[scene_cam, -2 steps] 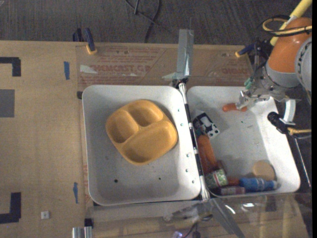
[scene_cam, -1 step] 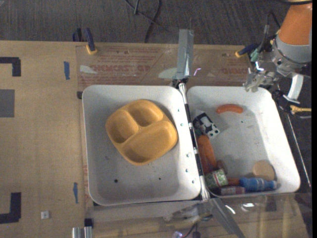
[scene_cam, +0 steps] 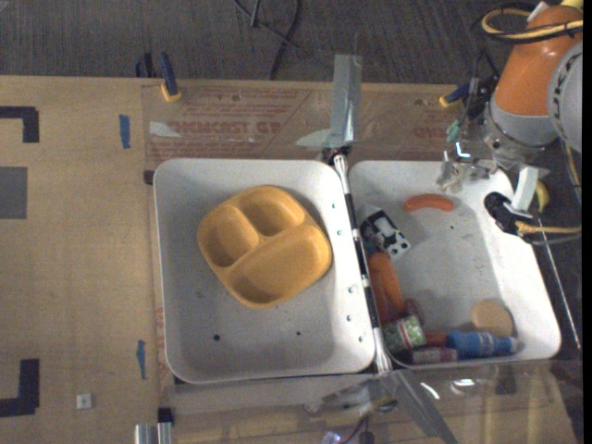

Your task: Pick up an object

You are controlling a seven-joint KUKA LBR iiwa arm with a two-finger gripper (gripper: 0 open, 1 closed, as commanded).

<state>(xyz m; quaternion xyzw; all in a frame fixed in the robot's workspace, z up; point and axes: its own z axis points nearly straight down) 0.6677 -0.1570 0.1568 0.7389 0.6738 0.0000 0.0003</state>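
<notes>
The right bin (scene_cam: 462, 257) holds an orange-red oblong piece (scene_cam: 428, 203) near its far edge and a black-and-white object (scene_cam: 384, 232) by the left wall. Below that lie an orange carrot-like piece (scene_cam: 386, 283) and a small green can (scene_cam: 404, 331). A blue tube (scene_cam: 481, 343) and a tan disc (scene_cam: 492, 317) sit at the near right corner. My gripper (scene_cam: 453, 169) hangs over the bin's far edge, just up and right of the orange-red piece, with nothing seen in it.
A yellow divided plate (scene_cam: 264, 245) lies in the left bin (scene_cam: 185, 322). A metal strip (scene_cam: 344, 100) stands behind the divider between the bins. The arm's orange band (scene_cam: 532, 58) and yellow cables crowd the far right corner. Bare bin floor lies mid-right.
</notes>
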